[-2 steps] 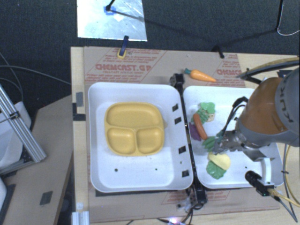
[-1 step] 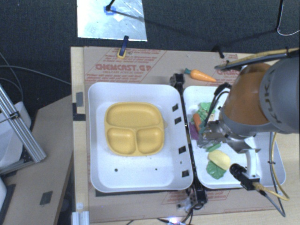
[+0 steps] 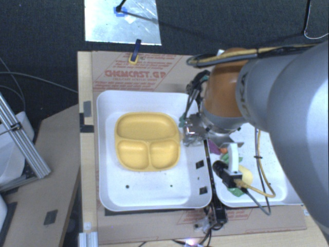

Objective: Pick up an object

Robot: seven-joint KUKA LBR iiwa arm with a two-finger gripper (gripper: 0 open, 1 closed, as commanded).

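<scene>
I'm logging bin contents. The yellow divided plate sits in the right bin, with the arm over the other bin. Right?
Not quite. The camera view shows the plate in the left bin; the arm hangs over the right bin, not the other way round.

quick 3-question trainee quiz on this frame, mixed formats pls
1. True or false: the yellow divided tray lies in the left bin.
2. How many compartments does the tray have? A) two B) three C) four
3. Fill in: the arm reaches over the ___ bin, where small colourful items lie.

Key: 1 true; 2 B; 3 right.
</scene>
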